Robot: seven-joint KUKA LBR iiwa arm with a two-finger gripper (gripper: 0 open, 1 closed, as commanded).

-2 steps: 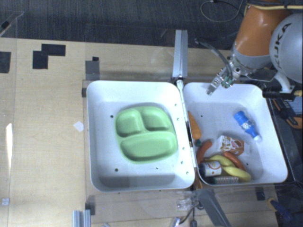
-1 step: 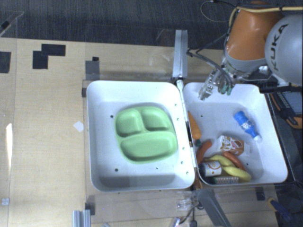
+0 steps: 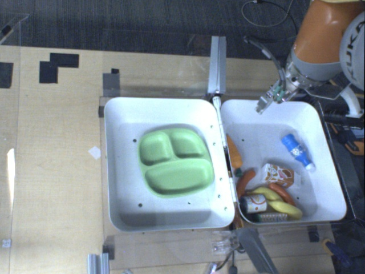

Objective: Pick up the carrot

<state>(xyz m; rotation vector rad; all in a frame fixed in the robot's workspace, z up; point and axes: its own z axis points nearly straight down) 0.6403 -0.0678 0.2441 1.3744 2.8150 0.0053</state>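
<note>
Carrot [image 3: 232,150] is what I look for first, and I see it lying long and orange against the left wall of the right bin [image 3: 317,117], just beside the metal bar [image 3: 217,64] that runs between the two bins. I will use that right bin as my landmark. To its left sits the left bin [image 3: 117,153], touching it along the middle, and a green tray [image 3: 175,161] with three hollows lies flat in there. Back in the right bin, just below the carrot near the front left corner, I see a red sausage [image 3: 246,179]. Next to that, along the front wall, is a small pile: a dark can [image 3: 254,204], a yellow banana [image 3: 278,204] and a little packet [image 3: 279,174] resting on top, all touching. A blue bottle [image 3: 297,150] lies on its own toward the right wall, well apart from the carrot. Over the back edge of the right bin hangs the gripper [image 3: 266,103], with nothing in it. It is too small and blurry for me to tell how it is set. Above it is the grey arm [image 3: 325,67] with its orange band [image 3: 322,27].
</note>
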